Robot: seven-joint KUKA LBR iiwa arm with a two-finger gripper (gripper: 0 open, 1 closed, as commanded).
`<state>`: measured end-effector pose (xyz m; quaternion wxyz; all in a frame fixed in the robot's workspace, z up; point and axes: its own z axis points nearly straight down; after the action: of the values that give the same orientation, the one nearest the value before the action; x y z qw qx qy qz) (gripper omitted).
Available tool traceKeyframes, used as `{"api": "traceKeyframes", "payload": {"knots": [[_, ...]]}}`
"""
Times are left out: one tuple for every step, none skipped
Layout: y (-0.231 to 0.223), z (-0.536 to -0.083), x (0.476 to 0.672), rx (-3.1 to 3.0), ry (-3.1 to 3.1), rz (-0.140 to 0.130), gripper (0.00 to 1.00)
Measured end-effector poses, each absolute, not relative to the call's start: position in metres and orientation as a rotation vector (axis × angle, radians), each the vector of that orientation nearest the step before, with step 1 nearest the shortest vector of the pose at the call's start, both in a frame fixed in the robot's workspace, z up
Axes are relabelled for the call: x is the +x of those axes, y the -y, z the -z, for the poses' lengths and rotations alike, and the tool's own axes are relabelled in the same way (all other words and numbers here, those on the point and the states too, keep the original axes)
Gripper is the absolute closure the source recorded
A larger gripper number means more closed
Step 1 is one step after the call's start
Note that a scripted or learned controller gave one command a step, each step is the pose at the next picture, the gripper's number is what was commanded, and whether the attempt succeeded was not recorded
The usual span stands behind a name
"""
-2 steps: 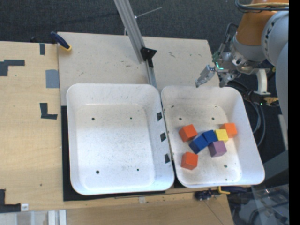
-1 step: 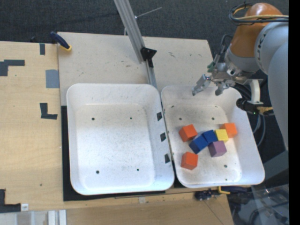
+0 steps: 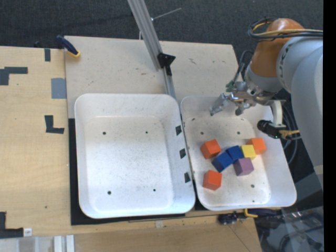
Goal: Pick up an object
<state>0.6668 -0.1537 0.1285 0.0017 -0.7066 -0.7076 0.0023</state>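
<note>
Two shallow white bins sit side by side on a pale wooden bench, seen from above at a slant. One, the left bin [image 3: 89,114], is the larger. Its neighbour, the right bin [image 3: 278,193], holds six small blocks gathered near its middle: three orange, one blue, one yellow and one purple.

One orange block [image 3: 210,148] lies toward the left of the cluster, a second orange block [image 3: 212,179] sits below it, nearer the front rim, and a third orange block [image 3: 258,145] lies at the right. A blue block [image 3: 227,158] stretches between them, touching the yellow block [image 3: 248,151] and the purple block [image 3: 243,166], which are packed tightly together (their shared edges are hard to separate).

One grey arm with an orange band [image 3: 273,49] reaches in from the right, its bulk cut off by the frame edge. Its gripper [image 3: 230,106] hangs over the back rim of the right bin, well apart from the blocks, with the two fingers spread and nothing between them.

Bare floor shows along the back and right side of the right bin. One slanted metal bar [image 3: 144,22] crosses the bench behind the bins, ending near the gap between them.
</note>
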Motion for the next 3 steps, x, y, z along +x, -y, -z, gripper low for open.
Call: {"api": "traceKeyframes", "payload": {"knots": [[0.153,-0.089,0.666,-2.217,2.221,-0.007,0.00],[0.152,-0.102,0.667,-2.218,2.225,-0.004,1.00],[0.149,-0.145,0.668,-2.222,2.225,0.003,1.00]]}}
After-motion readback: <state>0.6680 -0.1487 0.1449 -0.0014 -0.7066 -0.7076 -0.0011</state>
